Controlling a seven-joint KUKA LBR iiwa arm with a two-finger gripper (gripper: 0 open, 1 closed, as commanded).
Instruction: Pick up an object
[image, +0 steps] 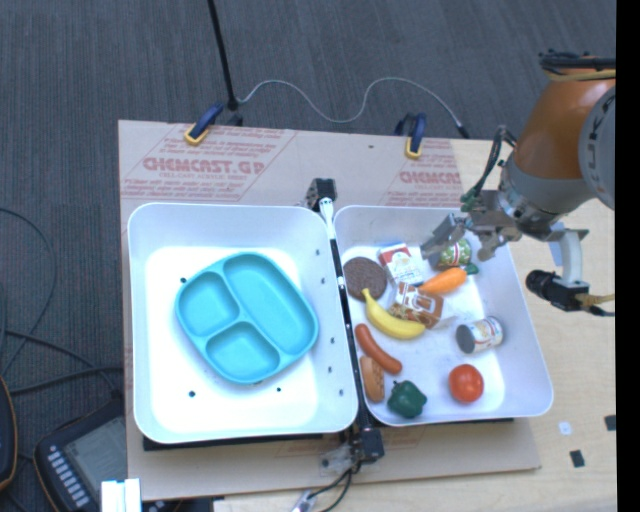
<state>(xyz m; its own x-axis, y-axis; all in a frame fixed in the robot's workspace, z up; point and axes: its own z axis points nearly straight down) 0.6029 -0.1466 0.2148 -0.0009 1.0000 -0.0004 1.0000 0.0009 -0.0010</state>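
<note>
The gripper (462, 243) is hanging over the far right part of the right bin (520, 330), just above the carrot (444, 282), and something green and white is showing at its tip; whether that is a held object or one lying underneath, and how the tool is set, I cannot tell. The grey arm (560, 140) with its orange band is reaching in from the right, over the bin's far corner.

Judging by this, the reach-and-descend step is in hand: the tool is lining up on a target, and nothing is visibly lifted clear. The next move is calling for a straight drop onto one item, then a firm closing and a lift, without dragging the neighbours.

Taking the carrot as the landmark: a red-and-white packet (402, 262) is lying just to its left, a patterned wrapped snack (418, 303) is touching or nearly touching it on the near-left side, and the banana (392, 320) is curving just beyond that. A brown cookie (364, 277) is sitting further left, by the bin wall. A small can (482, 334) is lying on its side near the carrot's near-right, with the tomato (466, 383) nearer still. The sausage (378, 349), a bread roll (373, 381) and a green pepper (406, 399) are well apart, toward the near-left corner.

Crowding is the obstacle: the packet, the snack and the carrot are packed close, so a slightly off drop is likely to pinch two things or knock one aside. The left bin (150, 400), holding a blue divided plate (246, 316), is lying well apart.
</note>
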